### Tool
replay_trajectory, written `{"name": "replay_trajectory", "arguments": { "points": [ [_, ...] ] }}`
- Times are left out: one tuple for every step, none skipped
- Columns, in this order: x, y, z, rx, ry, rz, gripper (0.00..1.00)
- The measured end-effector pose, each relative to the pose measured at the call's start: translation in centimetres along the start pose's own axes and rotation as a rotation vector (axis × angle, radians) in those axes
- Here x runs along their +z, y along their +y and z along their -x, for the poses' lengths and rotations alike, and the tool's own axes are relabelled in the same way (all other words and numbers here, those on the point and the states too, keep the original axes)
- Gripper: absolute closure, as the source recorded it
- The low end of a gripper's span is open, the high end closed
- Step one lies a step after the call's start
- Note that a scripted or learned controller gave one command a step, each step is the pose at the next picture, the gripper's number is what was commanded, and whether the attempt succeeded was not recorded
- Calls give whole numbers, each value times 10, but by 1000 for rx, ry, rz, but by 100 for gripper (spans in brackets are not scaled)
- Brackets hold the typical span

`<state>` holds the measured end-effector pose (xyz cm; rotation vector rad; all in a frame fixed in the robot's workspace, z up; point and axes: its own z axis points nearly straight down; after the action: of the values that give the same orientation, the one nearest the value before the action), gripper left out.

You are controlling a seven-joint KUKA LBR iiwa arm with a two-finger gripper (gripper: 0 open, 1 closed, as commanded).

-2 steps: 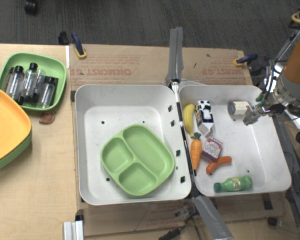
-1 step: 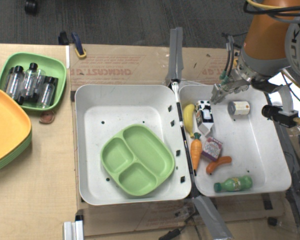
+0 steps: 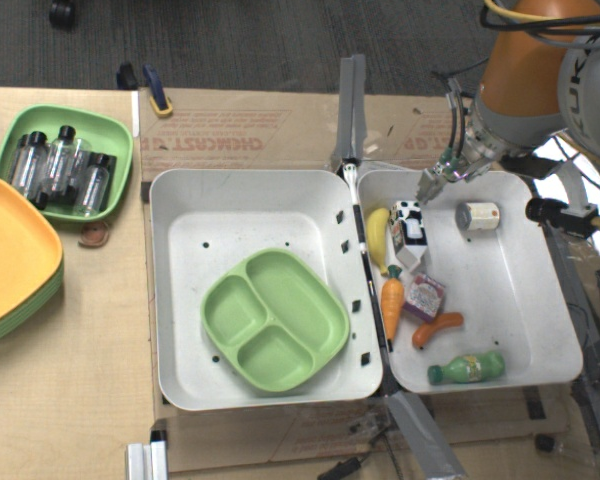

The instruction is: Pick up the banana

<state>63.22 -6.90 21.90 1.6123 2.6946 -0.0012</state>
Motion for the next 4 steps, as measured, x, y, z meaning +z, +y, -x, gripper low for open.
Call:
{"name": "replay_trajectory", "arguments": {
  "points": [
    [0,-42,2,-290,1,0,100],
    [11,12,-37,-215,0,0,100],
    [-59,-7,-20,155,-1,-1,100],
    [-10,-54,6,331,1,-3,100]
  ]
}}
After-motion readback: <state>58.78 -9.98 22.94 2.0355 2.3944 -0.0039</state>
